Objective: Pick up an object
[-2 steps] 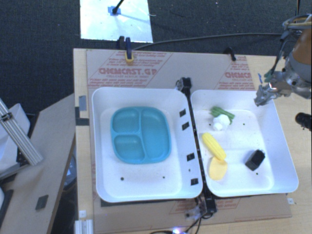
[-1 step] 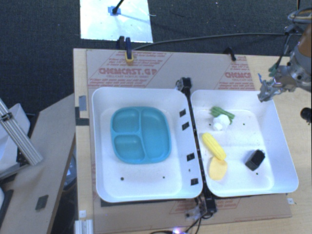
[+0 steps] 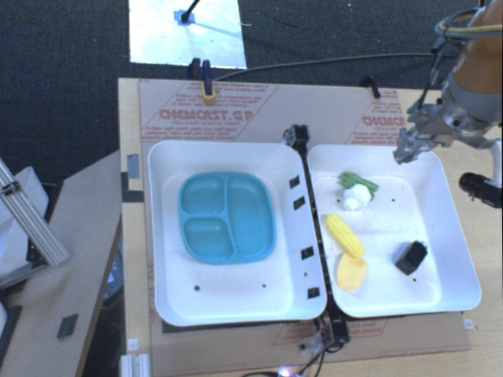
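The right bin (image 3: pixel 440 210) holds several small things. A green and white vegetable piece (image 3: pixel 357 191) lies near its back left. In front of it a yellow corn cob (image 3: pixel 344 236) lies aslant, and a round yellow piece (image 3: pixel 351 273) sits just in front of the cob. A black block (image 3: pixel 411 258) rests toward the front right. My gripper (image 3: pixel 407 149) hangs over the bin's back right rim, well apart from all of these, with nothing seen in it.
The left bin (image 3: pixel 169 289) bears a blue divided plate (image 3: pixel 228 216). A black strip with clips (image 3: pixel 308 218) runs between the two bins. A blue and yellow clamp (image 3: pixel 207 81) stands at the bench's back edge.
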You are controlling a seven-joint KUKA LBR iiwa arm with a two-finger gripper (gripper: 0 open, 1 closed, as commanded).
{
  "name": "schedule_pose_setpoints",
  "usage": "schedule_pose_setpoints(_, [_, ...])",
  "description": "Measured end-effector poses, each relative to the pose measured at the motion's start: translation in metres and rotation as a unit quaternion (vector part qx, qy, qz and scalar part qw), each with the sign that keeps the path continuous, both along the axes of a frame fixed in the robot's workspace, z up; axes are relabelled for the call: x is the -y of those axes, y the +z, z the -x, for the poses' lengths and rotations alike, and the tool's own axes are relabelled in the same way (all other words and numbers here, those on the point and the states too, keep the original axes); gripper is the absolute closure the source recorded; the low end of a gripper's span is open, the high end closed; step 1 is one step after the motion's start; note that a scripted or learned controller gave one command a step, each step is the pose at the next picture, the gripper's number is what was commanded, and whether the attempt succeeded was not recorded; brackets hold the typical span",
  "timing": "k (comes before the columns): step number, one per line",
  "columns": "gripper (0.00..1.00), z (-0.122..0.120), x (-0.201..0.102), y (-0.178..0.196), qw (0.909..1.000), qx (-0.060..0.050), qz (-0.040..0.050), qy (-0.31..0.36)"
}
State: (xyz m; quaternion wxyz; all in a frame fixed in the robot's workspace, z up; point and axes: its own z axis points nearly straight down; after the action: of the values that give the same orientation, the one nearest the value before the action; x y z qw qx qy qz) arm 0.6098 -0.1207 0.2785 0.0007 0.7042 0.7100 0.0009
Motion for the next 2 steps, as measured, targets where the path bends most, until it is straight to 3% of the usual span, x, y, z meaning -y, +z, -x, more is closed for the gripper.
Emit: schedule_pose_setpoints(2, [1.00, -0.002, -0.107, -0.015, 1.0000, 0.000, -0.0008, 0.001])
